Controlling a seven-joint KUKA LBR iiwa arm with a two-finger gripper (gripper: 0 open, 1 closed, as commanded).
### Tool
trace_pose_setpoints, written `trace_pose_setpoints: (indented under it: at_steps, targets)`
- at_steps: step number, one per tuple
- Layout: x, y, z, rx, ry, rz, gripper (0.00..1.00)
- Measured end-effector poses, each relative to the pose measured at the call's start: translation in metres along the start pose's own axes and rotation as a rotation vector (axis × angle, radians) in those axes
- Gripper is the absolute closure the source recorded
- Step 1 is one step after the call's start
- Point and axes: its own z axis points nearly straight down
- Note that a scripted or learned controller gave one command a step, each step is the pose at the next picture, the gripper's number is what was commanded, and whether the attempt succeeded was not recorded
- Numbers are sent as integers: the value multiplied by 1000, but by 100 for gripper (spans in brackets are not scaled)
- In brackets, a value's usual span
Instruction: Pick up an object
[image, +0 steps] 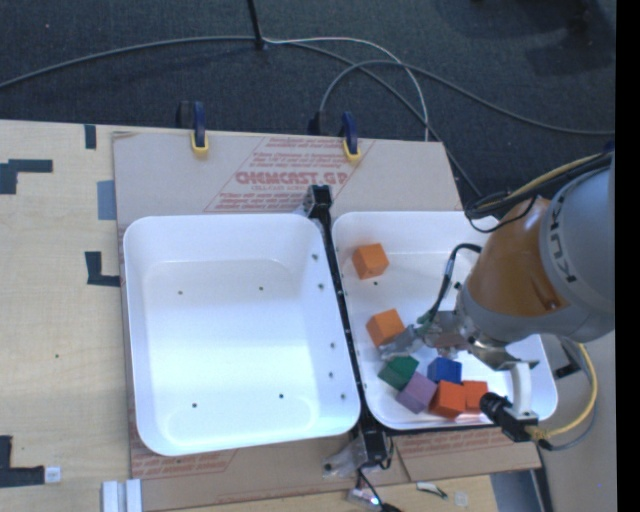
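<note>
Several small blocks lie in the right bin (440, 225). One orange cube (370, 260) rests near its far left corner, and a second orange cube (386, 326) lies at mid-left. A green block (399, 373), a purple block (417, 392), a blue block (445, 370) and a red-orange block (458, 398) cluster at the front. My gripper (410, 345) hangs low over the bin, between the second orange cube and the green block. I see nothing held in it. The wrist hides part of the bin floor to the right.
The left bin (235, 330) stands beside the right one, with a black clamp strip (335, 300) between them. The grey and orange arm (540, 270) covers the right bin's right side. Cables run across the dark floor behind the bench.
</note>
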Motion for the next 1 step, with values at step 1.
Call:
trace_pose_setpoints:
  at_steps: [1]
  targets:
    - [10,56,20,2,-2,-7,0]
